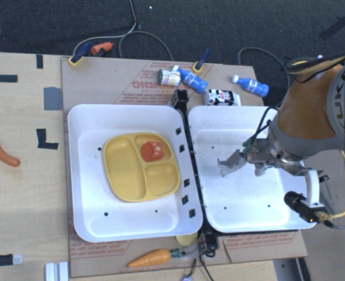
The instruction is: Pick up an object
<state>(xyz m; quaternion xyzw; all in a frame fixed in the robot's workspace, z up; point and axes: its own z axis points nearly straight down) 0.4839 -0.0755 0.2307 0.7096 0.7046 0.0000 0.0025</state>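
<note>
My gripper (244, 167) hangs low over the middle of the right white bin (219, 212), its two fingers spread apart with only bare bin floor between them, so it is open. The grey arm with its orange band (310, 107) comes in from the right above it. In the left white bin (79, 157) lies a yellow divided plate (126, 171) with a red tomato (152, 151) in its upper compartment. The gripper is well to the right of the plate, across the divider between the bins.
Behind the bins lie a small can (169, 76), two blue bottles (194, 81) (251, 86) and a black-and-white pack (222, 98). A carrot (150, 258) lies at the front edge. A sausage (4, 153) rests on the bench far left.
</note>
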